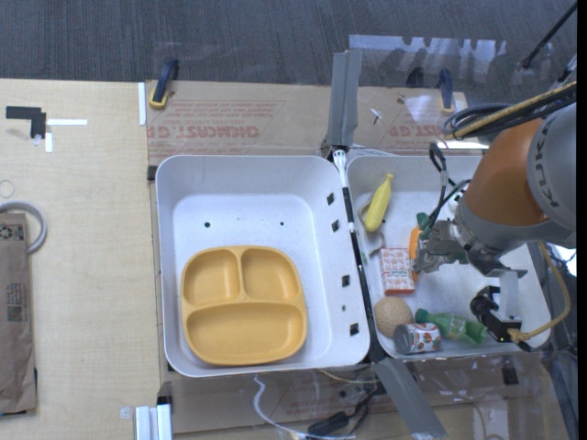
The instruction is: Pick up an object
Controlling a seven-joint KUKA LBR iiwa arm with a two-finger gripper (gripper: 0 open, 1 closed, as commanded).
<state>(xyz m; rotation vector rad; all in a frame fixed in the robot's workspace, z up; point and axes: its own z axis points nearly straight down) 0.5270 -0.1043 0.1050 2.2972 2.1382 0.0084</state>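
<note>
My gripper [426, 259] sits low inside the right bin [514, 168], reaching in from that bin's right side, with the orange band of my arm [504, 177] above its right half. I cannot tell from this view whether my fingers are apart or together; the dark hardware around them blurs into one mass, and no object shows between them. Directly at my gripper's left edge is a small orange object [415, 240], touching or nearly touching it; I cannot tell which. Just beside it, toward the bin's left wall, a small red and white box [397, 270] lies flat. A yellow banana [378, 202] lies tilted near the far left corner of the right bin. Along the near edge of that bin, a tan ball [392, 315] rests at the left corner, a small can with a red label [419, 338] lies on its side just beside the ball, and a green bottle [454, 324] lies on its side next to the can. The left bin [248, 177] carries a yellow divided plate [244, 302] with three compartments, set toward its near left corner. A brown paper bag [16, 310] lies at the bench's left edge.
</note>
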